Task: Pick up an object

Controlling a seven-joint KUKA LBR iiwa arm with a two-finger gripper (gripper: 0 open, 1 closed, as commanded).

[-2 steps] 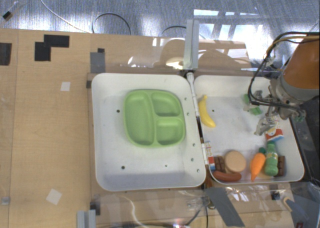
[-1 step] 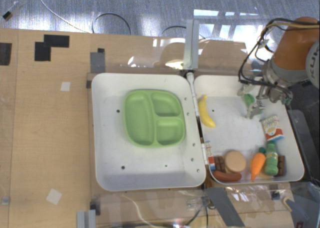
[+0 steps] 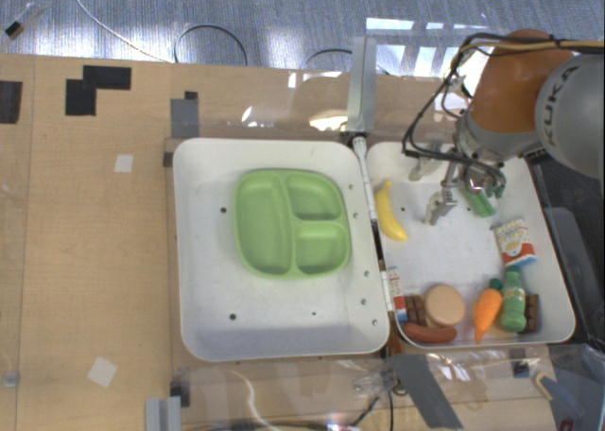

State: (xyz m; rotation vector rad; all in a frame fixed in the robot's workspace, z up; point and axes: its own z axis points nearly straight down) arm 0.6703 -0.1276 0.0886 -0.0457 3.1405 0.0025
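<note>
Gripper (image 3: pixel 452 195) hangs over the right bin (image 3: pixel 558 273), near its back. Fingers: state cannot be told; nothing visibly held. Banana (image 3: pixel 389 213), carrot (image 3: pixel 486 312), sausage (image 3: pixel 430 333) and bottle (image 3: pixel 513 301) lie in that bin. No grasp made; pick entirely outstanding.

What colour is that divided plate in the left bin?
Light green; the divided plastic plate shows plainly in the camera view.

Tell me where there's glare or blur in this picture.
Camera view: bright glare on the clear panel behind the bins and on the floor beyond; the tool looks slightly soft; the green divided plate and banana are evenly lit, faint shadows.
</note>
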